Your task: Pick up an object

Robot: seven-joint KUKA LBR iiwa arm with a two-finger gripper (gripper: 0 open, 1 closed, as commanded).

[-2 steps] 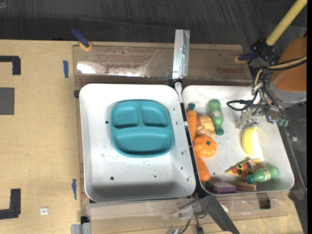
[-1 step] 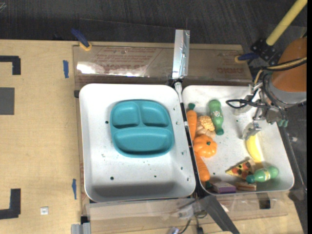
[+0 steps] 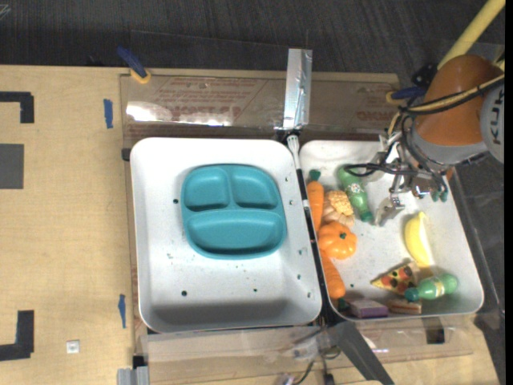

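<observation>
The purple block (image 3: 369, 309) and toy food, a banana (image 3: 417, 240) among them, lie ungrasped in the right bin (image 3: 469, 247), so picking is undone, the gripper (image 3: 397, 199) hovering above, nothing visibly held, its opening impossible to tell.

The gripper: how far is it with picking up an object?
Done: the gripper hangs over the right bin, beside the banana. In hand: nothing visible between its fingers. Left: every toy, such as the pumpkin and carrot, lies in the bin, unlifted.
</observation>
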